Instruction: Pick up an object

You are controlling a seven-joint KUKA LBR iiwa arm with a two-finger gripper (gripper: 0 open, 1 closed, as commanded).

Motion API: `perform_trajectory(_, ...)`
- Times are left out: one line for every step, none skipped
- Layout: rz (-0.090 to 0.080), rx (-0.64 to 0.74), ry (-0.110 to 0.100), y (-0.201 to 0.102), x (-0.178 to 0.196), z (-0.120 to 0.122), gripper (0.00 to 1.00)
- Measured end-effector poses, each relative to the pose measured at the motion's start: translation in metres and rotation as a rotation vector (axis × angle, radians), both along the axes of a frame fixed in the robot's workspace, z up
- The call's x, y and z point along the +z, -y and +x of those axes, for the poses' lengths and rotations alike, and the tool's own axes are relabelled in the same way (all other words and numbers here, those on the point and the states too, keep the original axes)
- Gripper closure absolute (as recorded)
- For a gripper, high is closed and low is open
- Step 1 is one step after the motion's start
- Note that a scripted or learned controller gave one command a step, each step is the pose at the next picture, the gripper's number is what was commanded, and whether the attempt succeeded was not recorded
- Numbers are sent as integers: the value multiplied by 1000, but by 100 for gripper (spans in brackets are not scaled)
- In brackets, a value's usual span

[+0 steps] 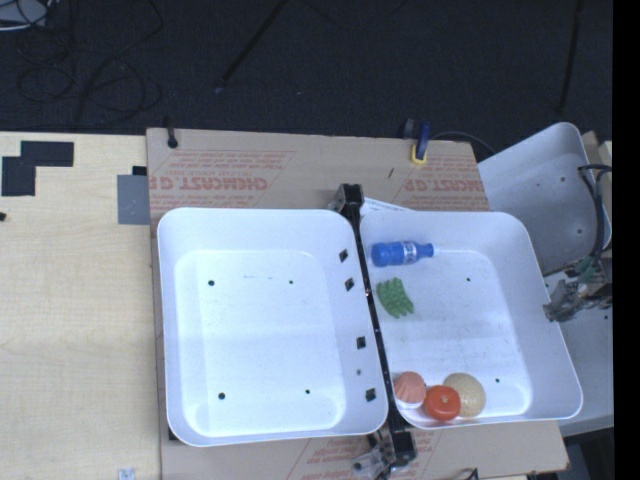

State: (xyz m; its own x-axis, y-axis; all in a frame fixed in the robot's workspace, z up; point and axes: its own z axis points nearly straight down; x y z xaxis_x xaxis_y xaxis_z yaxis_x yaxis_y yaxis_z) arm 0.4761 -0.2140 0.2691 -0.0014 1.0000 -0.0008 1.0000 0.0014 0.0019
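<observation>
1. Two shallow white bins sit side by side on a cardboard sheet (300, 168) over the tabletop (70, 298); a black divider strip (365, 308) runs between them.
2. Left bin (175, 318), centre-left of frame: bare white floor with a few small dark dots.
3. Right bin (520, 298), centre-right of frame, holds all loose objects.
4. Blue bottle (402, 253) lies on its side in the upper left part of the right bin, cap end toward the right.
5. Green object (394, 297) lies just below the bottle, near the divider, apart from it.
6. Lower left corner of the right bin: pale pink-topped round object (409, 388), red round object (442, 402) and tan round object (466, 392) clustered together, touching or nearly so.
7. Arm hardware (575, 293) at the right edge of frame, outside the right bin's rim. End effector state: cannot tell.
</observation>
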Motion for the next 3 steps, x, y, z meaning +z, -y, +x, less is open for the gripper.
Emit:
perform_trajectory(6, -1, -13, -8, -136, -2, 100)
perform_trajectory(-2, 0, 4, 1, -42, 1, 100)
perform_trajectory(8, 5, -11, -84, -117, -1, 100)
